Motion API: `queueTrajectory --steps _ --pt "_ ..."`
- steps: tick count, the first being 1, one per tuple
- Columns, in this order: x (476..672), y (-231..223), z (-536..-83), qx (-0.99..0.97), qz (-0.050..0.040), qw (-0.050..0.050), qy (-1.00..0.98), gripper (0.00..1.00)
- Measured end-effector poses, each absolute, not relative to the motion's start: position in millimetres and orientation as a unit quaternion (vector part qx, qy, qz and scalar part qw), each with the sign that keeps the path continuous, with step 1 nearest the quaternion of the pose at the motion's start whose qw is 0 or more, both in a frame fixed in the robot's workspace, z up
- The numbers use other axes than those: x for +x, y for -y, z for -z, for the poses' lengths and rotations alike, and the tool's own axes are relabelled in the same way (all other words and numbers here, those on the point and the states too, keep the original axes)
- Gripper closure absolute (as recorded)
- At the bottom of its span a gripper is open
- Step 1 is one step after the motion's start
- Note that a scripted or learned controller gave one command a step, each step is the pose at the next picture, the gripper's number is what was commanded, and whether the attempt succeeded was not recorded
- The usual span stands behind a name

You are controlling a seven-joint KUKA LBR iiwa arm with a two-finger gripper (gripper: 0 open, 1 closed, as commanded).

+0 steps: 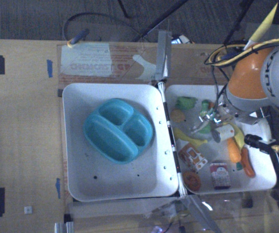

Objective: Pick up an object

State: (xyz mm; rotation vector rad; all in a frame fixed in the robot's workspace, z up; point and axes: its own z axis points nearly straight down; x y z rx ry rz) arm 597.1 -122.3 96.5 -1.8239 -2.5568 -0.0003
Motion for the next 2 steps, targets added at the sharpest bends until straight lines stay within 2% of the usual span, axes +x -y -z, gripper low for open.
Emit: queueTrajectory --steps 1,2 --pt "597.7 123 -107 -0.581 0.0007 -0.001 0.814 1.0" --pt "616.1 44 -222 -0.583 0.0008 -0.001 0.813 1.0"
